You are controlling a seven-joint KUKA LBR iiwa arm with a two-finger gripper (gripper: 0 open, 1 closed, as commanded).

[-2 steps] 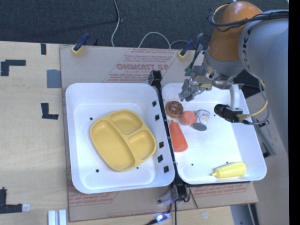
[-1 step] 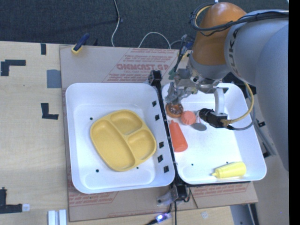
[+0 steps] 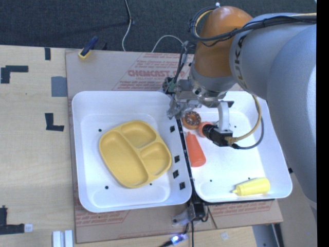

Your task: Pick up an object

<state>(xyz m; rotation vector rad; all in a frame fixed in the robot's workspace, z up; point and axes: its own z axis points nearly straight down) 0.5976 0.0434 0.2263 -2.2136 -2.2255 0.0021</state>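
The gripper [image 3: 191,118] hangs low over the right bin [image 3: 267,181], near the divider, just above the carrot [image 3: 195,149], probably its target; whether it is clenched, I cannot tell.

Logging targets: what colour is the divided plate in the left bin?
Yellow all over. The divided plate lies flat in the left bin, clear in the camera view.

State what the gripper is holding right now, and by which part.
It cannot be told. The gripper hangs low at the right bin's left edge, above a small round brownish thing and the orange carrot, but no grasp shows.
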